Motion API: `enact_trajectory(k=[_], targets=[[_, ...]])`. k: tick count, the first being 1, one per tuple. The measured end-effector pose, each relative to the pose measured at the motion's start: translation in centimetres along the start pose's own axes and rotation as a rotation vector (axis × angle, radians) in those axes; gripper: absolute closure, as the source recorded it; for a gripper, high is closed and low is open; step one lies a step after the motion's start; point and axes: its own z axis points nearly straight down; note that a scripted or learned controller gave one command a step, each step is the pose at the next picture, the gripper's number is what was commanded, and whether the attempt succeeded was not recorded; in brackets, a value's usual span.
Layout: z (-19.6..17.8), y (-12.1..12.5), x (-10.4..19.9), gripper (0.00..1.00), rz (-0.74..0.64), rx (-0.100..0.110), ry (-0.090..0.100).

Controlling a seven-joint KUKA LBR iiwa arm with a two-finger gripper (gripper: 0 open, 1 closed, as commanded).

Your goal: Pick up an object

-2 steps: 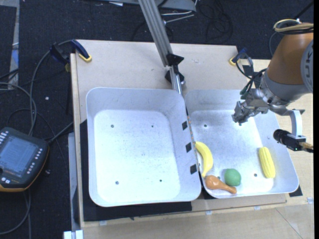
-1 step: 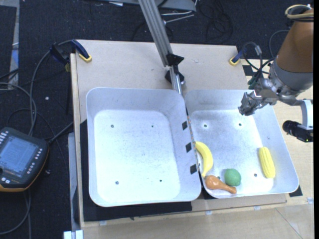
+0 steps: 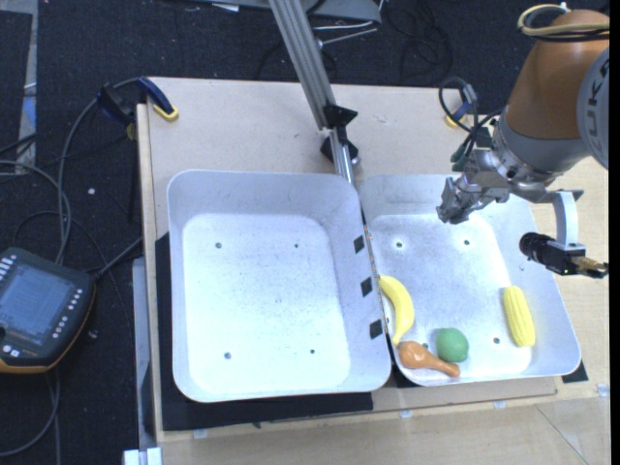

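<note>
Right bin (image 3: 542, 289): one banana (image 3: 398, 303); one corn cob (image 3: 518, 315); fingers (image 3: 453, 207) state unclear.

Arm (image 3: 567, 76) shows "UK" (cut off).

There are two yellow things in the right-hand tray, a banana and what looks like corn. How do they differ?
The banana is curved and smooth, while the corn cob is straight with a bumpy surface. The banana lies against the right bin's left wall; the corn cob lies near its right side. Both are yellow, lie flat, and sit apart from the gripper.
</note>
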Motion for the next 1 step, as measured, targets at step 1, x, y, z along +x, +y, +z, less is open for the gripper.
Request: enact_trajectory(k=[1], targets=[[-0.74, -0.44, 5.21, 1.00, -0.001, 0.000, 0.000]])
